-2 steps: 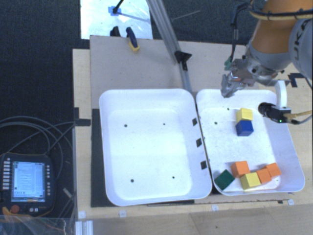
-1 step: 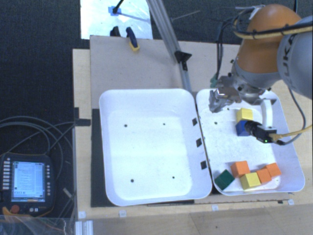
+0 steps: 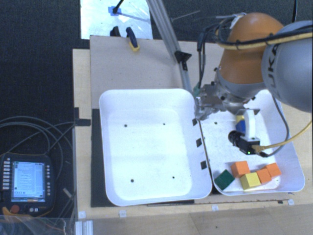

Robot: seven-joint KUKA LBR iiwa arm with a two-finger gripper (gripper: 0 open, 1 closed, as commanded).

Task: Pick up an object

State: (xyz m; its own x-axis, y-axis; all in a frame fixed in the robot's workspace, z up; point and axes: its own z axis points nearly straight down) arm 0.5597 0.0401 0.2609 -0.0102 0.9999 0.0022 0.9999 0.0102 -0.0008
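Seen from above at a slant, two shallow white bins sit side by side on a tan bench: the left bin (image 3: pixel 146 148) has a bare white floor with a few small dark dots, and the right bin (image 3: pixel 293 173) holds a cluster of small blocks near its front edge. These are a green block (image 3: pixel 224 179), a yellow block (image 3: pixel 250 180) and three orange blocks (image 3: pixel 240 168), close together, with a blue object (image 3: pixel 240 125) farther back. The grey arm with its orange band (image 3: pixel 247 43) reaches in from the right over the right bin, the gripper (image 3: pixel 203 112) near the bins' shared edge, and a handheld control pendant (image 3: pixel 27 184) lies on the dark floor at left.
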